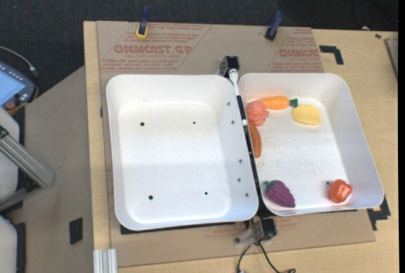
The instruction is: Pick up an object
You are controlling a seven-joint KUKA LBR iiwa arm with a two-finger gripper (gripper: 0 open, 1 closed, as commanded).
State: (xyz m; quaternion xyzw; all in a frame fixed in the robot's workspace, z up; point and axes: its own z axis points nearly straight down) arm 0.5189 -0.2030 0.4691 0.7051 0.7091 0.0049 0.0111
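Note:
The right bin (354, 132) holds several toy foods. An orange carrot (274, 102) lies near its far left, with a yellow lemon (306, 114) just right of it. A pink piece (256, 112) sits against the bin's left wall, and a long orange piece (255, 140) lies just below it along that wall. A purple grape bunch (279, 193) rests at the near left corner. A red pepper (340, 190) sits at the near right.
The left bin (171, 151) lies beside the right one on a cardboard sheet (190, 44). Two clamps (143, 23) hold the sheet's far edge. A metal rail (22, 158) stands at the left.

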